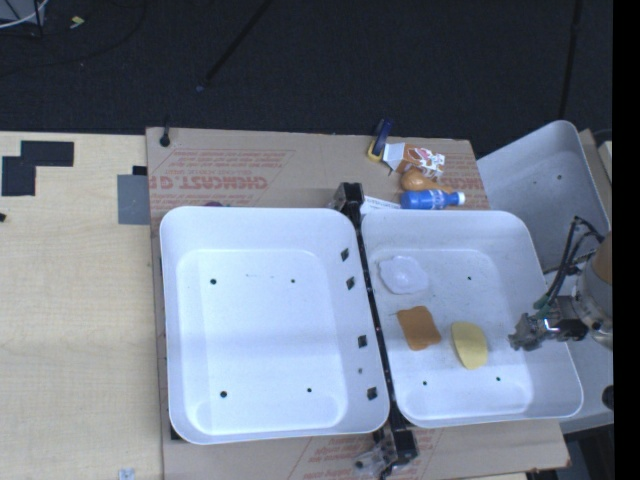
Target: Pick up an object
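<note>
Two white bins sit side by side. The right bin (pixel 500 408) holds an orange block (pixel 419 327), a yellow oval (pixel 470 345) and a clear round lid (pixel 402 274). The gripper (pixel 527 334) sits by that bin's right wall, near the yellow oval; whether it is wide or narrow is too small to tell. Farther back, a blue bottle (pixel 432 200) lies on cardboard (pixel 250 173) with red writing, upside down, too blurred to read.

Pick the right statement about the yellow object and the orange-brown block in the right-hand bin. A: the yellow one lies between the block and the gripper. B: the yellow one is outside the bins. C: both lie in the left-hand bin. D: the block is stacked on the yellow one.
A: the yellow object lies beside the orange-brown block, with the gripper further right.
</note>
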`<state>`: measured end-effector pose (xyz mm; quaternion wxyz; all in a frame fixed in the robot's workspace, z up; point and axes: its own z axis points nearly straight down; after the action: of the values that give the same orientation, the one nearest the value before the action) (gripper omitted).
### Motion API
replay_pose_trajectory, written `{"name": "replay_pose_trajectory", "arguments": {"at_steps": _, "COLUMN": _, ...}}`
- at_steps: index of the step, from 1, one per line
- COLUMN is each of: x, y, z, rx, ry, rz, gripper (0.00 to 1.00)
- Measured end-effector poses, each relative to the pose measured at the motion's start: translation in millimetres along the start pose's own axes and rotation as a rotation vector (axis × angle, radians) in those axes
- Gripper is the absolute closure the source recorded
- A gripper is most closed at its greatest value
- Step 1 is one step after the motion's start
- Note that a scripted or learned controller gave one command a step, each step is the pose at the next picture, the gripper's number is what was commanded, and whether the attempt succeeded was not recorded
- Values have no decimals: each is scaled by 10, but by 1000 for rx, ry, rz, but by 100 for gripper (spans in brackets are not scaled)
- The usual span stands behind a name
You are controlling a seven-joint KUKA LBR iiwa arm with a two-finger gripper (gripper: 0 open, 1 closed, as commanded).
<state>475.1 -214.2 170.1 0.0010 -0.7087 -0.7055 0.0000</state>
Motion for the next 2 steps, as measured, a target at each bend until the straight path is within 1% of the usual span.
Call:
{"name": "replay_pose_trajectory", "arguments": {"at_steps": 1, "x": 155, "y": 0, "z": 100, "rx": 2, "ry": 1, "rz": -5, "gripper": 100}}
{"name": "replay_pose_trajectory", "arguments": {"at_steps": 2, "x": 144, "y": 1, "z": -3, "rx": 1, "ry": 1, "rz": -4, "gripper": 100}}
